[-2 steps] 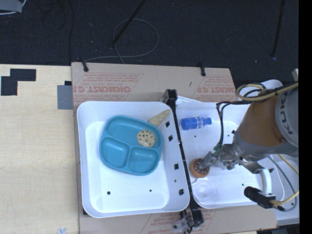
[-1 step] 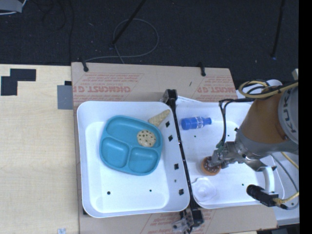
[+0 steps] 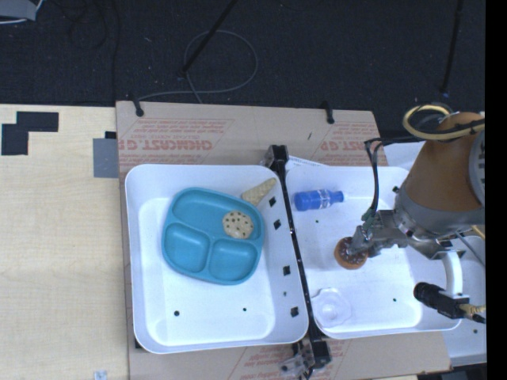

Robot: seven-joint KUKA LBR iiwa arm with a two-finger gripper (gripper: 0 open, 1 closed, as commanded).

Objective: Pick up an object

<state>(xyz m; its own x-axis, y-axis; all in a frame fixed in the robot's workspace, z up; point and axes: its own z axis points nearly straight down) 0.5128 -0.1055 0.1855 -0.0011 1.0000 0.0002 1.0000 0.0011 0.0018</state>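
We log the surface (image 3: 55, 236) carrying two white bins. The left bin (image 3: 150, 307) holds a blue divided plate (image 3: 202, 252) with a cookie (image 3: 237, 225) in its upper right compartment; a tan wedge (image 3: 260, 190) leans at the plate's upper right rim. The right bin (image 3: 396, 311) holds the arm (image 3: 444, 184), a blue bottle (image 3: 318, 199) lying on its side, and a clear cup (image 3: 329, 305). The hand (image 3: 358, 246) sits over a small brown round object (image 3: 349, 255); we cannot tell its grip state.

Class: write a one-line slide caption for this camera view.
Gripper low over a brown round object in the right bin.
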